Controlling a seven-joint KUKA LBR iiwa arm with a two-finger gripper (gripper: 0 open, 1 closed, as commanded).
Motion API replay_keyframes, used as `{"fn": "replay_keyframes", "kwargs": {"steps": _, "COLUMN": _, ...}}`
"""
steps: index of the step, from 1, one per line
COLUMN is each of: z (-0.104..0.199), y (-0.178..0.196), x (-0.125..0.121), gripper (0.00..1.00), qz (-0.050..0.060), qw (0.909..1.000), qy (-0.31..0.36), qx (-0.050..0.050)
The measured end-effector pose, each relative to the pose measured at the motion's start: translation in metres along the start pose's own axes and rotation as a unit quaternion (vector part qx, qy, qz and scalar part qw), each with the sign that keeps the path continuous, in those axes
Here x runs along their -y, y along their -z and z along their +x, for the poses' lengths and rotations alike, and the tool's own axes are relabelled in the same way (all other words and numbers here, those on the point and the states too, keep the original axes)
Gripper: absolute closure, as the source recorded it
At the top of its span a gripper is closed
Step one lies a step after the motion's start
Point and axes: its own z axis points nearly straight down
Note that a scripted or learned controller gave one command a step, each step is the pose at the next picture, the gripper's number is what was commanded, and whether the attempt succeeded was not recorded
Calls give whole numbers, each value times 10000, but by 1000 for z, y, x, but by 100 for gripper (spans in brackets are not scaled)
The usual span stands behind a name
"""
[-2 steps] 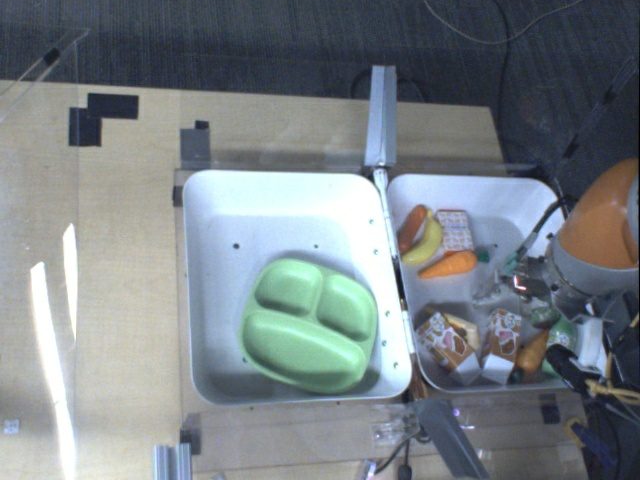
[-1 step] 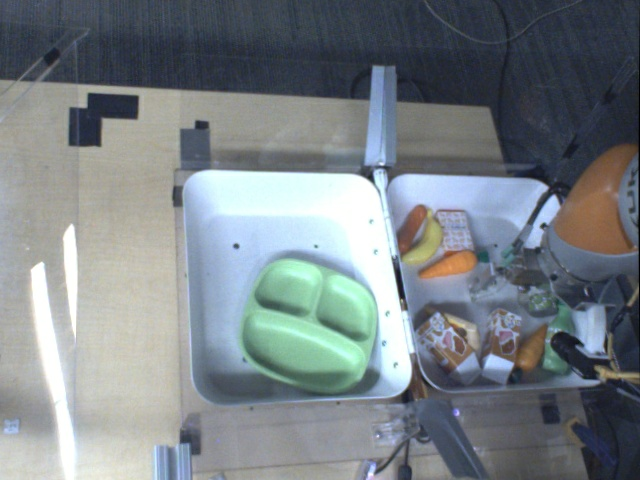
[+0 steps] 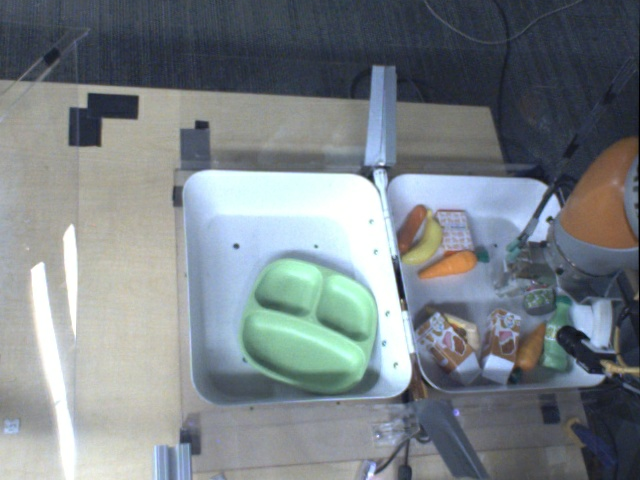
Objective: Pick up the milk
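You see two white bins: the left bin (image 3: 200,268) holds a green plate (image 3: 308,324). Over the right bin's (image 3: 480,190) right edge hovers the gripper (image 3: 528,268), grip unreadable. A milk carton (image 3: 446,339) lies by the near edge, another carton (image 3: 503,343) beside it.

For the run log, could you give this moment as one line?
arm over right bin | gripper above clutter | milk carton not held | green tray in left bin
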Motion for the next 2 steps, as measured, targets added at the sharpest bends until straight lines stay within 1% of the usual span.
{"fn": "replay_keyframes", "kwargs": {"steps": 1, "z": 7, "y": 0, "x": -1, "gripper": 0, "qz": 17, "qw": 10000, "qy": 42, "qx": -48}}
{"fn": "replay_keyframes", "kwargs": {"steps": 2, "z": 5, "y": -11, "x": 41, "gripper": 0, "qz": 3, "qw": 9998, "qy": 195, "qx": -36}}
